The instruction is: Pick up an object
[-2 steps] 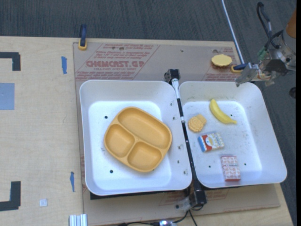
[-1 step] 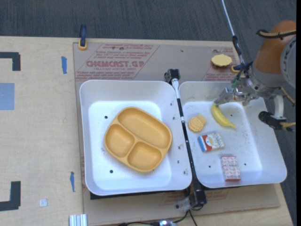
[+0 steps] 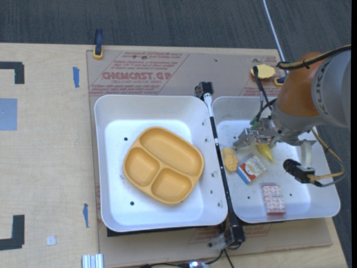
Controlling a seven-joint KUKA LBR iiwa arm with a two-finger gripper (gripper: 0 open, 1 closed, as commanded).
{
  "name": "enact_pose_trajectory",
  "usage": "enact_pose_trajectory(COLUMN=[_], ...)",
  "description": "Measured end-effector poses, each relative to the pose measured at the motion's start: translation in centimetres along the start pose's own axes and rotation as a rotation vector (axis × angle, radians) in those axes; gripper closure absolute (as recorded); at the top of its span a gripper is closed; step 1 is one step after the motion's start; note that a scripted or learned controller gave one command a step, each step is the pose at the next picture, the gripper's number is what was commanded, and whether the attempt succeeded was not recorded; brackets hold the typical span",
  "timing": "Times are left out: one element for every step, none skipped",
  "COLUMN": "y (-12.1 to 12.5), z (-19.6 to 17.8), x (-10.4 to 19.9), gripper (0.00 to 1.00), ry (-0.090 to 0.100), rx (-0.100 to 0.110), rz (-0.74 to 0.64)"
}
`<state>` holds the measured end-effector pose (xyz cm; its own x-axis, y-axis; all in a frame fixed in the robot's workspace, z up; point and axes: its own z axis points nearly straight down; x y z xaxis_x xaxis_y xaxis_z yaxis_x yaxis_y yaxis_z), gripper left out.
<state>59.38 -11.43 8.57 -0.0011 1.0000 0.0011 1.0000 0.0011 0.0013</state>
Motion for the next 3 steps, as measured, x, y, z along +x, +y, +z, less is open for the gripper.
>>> enact_pose_trajectory(y=[-4.0,-4.0,-9.8], z=[-0.1,-1.1,-9.9], x=[2.0,2.0,5.9], gripper=[0.0,1.0,1.0], ry=[-0.003,-0.004,-0.001], rx=[-0.003,-0.006,0.0], rz=[0.003,0.003,0.0])
